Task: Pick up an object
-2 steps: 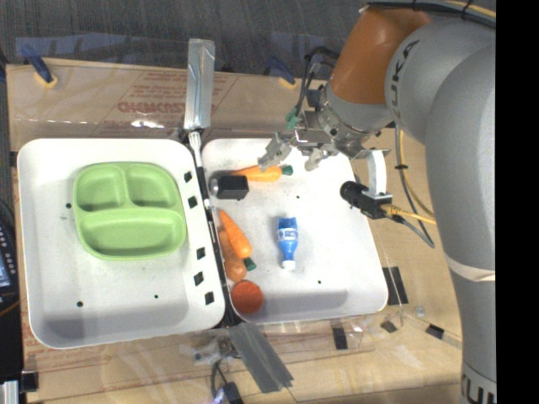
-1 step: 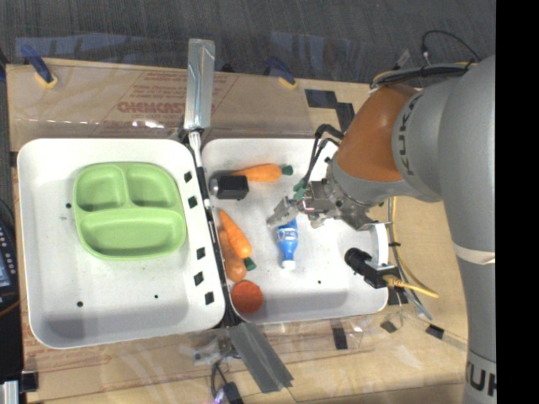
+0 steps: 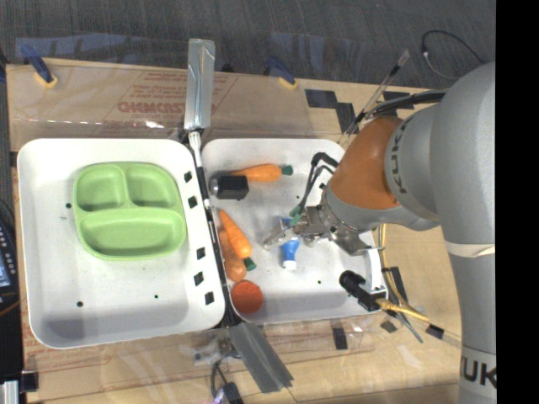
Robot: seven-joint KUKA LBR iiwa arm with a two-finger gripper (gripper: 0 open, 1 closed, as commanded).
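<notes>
From above, the gripper (image 3: 296, 231) sits right of frame centre in the right bin (image 3: 337, 303), just above a small blue-and-white bottle (image 3: 290, 253); whether its fingers are spread or pinching, I cannot tell. Carrots (image 3: 236, 241) lie left of it, an orange ball (image 3: 247, 295) lower down, and a green divided plate (image 3: 128, 209) rests in the left bin (image 3: 42, 225).

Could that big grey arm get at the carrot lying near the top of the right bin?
Probably yes. The carrot lies in the open in the right bin, nothing lying on it, only a dark object at its left end. The gripper hangs over the same bin, close by.

arm (image 3: 455, 167) cut off at right edge; gripper (image 3: 296, 228) finger state unclear (too small, cluttered).
</notes>
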